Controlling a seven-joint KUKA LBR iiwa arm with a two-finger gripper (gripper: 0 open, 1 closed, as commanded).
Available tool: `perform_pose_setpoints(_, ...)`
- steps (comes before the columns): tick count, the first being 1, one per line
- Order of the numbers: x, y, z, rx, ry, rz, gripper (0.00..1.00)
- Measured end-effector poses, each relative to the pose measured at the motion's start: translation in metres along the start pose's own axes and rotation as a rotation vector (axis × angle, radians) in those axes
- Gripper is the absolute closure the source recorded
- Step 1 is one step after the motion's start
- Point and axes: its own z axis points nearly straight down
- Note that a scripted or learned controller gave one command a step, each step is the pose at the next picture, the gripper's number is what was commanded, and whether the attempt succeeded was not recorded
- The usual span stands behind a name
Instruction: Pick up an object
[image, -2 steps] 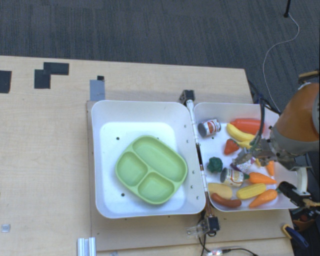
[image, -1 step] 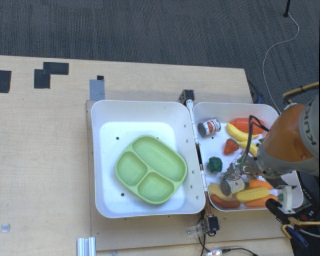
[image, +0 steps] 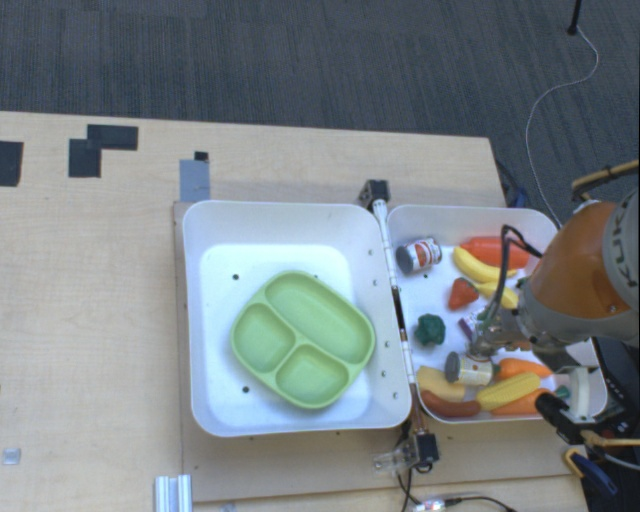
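Observation:
The right bin holds several toy foods. Among them are a small can, a yellow banana, a red piece, a green broccoli and a pale cylinder. My gripper reaches down into the middle of this bin, below the orange wrist band. Its tip sits just above the pale cylinder and right of the broccoli. No object is visibly held in it.
The left bin carries a green divided plate. At the right bin's front lie a tan piece, a red sausage, a second banana and an orange carrot. Cables run along the front right.

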Motion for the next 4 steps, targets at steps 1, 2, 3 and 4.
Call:
perform_pose_setpoints(1,0.065,0.091,-0.085,0.012,0.004,-0.004,1.0)
perform_pose_setpoints(2,0.008,0.15,-0.034,0.015,0.002,-0.002,1.0)
perform_pose_setpoints(3,-0.059,0.178,-0.043,0.011,0.001,-0.002,1.0)
perform_pose_setpoints(4,-0.058,0.178,-0.042,0.012,0.002,-0.004,0.0)
